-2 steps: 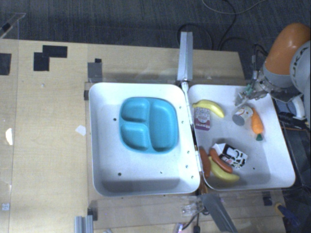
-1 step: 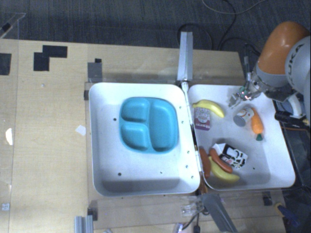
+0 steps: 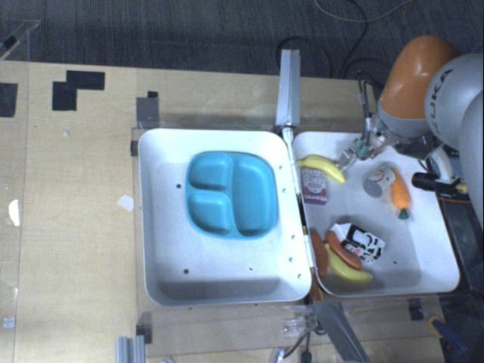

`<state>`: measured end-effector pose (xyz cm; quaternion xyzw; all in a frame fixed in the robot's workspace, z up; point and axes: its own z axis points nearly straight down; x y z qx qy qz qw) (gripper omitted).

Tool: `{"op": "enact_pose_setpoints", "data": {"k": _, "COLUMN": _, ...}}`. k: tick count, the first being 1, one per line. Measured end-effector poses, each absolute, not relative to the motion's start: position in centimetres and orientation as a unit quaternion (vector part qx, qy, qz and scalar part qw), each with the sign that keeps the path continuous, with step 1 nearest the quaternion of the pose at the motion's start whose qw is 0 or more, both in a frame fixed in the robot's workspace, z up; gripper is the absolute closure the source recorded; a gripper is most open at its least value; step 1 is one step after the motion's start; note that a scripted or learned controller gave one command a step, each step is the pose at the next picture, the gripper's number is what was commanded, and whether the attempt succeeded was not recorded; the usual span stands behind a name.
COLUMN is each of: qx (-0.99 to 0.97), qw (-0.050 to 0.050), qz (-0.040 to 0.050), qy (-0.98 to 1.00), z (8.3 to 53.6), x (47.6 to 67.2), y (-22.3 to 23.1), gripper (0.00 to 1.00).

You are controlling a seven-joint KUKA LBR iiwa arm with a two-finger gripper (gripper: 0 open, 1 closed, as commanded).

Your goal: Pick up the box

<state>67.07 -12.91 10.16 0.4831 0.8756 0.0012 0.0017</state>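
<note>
Of the fingers on the gripper: cannot tell spread from closed, too small and blurred. Poised low over the right bin, probably for a descent. Look for the box a little to the view's left and nearer the camera, past the banana, lying flat against the dividing wall, so likely awkward to straddle.

My grey arm reaches in from the right side of the view, its orange band bulging above the wrist near the top right corner. From there my wrist angles down and to the left, ending in my small gripper, which points down and leftward.
</note>
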Motion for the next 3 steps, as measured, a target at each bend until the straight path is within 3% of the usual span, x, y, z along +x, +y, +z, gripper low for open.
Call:
{"op": "enact_pose_setpoints", "data": {"k": 1, "qx": 0.469, "qw": 0.004, "qz": 0.0010, "qy": 0.883, "z": 21.8, "x": 67.1, "y": -20.6, "gripper": 1.00}}
{"op": "enact_pose_setpoints", "data": {"k": 2, "qx": 0.481, "qw": 0.001, "qz": 0.0011, "qy": 0.877, "z": 11.7, "x": 66.0, "y": -15.8, "gripper": 1.00}}
{"op": "enact_pose_setpoints", "data": {"k": 3, "qx": 0.454, "qw": 0.004, "qz": 0.0011, "qy": 0.891, "z": 27.7, "x": 65.6, "y": -19.4, "gripper": 1.00}}
